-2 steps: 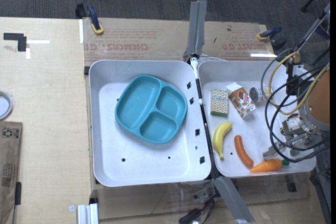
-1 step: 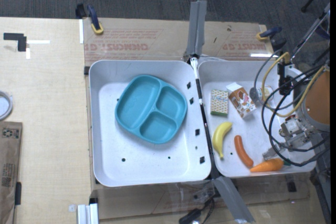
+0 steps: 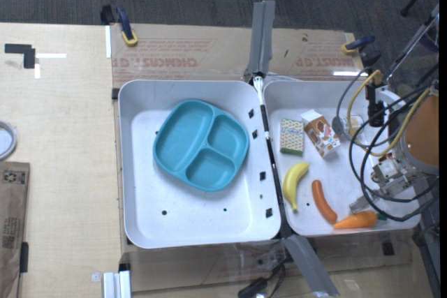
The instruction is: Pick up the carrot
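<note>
The carrot (image 3: 356, 220), orange and short, lies flat in the front right corner of the right bin (image 3: 307, 95). My gripper (image 3: 363, 204) hangs right over the carrot's far side, at the end of the grey arm with its orange band and looping black cables. Its tip sits close against the carrot's right half, and I cannot tell whether it touches it.
Just left of the carrot lies a red-orange sausage (image 3: 323, 201), then a banana (image 3: 294, 183). Further back stand a green box (image 3: 292, 136) and a small carton (image 3: 320, 134). The left bin (image 3: 133, 150) holds a blue divided plate (image 3: 201, 144).
</note>
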You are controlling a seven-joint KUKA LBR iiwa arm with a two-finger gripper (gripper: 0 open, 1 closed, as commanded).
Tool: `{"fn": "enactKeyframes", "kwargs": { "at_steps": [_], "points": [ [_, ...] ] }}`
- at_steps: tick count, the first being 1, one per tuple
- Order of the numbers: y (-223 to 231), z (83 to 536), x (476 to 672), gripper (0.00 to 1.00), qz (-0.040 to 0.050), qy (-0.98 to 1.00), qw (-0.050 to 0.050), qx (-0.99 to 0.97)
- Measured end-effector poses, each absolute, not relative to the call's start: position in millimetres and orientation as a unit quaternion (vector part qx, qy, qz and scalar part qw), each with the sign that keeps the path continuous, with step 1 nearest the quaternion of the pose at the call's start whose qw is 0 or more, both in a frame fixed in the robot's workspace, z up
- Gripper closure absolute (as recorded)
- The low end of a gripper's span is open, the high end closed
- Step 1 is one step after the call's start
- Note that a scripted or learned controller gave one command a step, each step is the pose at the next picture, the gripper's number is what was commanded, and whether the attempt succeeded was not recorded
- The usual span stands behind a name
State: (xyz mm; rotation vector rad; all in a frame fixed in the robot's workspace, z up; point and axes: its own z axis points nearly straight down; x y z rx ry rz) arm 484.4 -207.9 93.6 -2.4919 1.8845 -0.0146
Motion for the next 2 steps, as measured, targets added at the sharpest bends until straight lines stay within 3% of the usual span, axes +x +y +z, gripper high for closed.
{"fn": "enactKeyframes", "kwargs": {
  "at_steps": [1,2],
  "points": [
    [-192,155,479.3,0.0,0.0014,0.705,0.002,-0.709],
    [-120,263,517.6,0.0,0.0022,0.676,0.002,-0.737]
  ]
}}
